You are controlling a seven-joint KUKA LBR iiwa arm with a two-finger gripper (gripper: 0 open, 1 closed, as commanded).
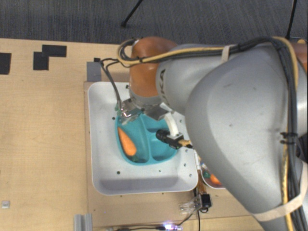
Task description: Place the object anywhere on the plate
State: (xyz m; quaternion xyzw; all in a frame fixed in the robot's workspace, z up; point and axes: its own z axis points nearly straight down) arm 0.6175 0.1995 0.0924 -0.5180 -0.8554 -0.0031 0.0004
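Down in the left white bin, a teal plate with a divider ridge sits toward the bin's far right corner. An orange carrot lies on the plate's left section, tilted, close to the plate's left rim. Directly above the plate's far edge hangs the gripper, just beyond the carrot's far end, under the arm's orange band; whether it is spread or pressed together cannot be told.
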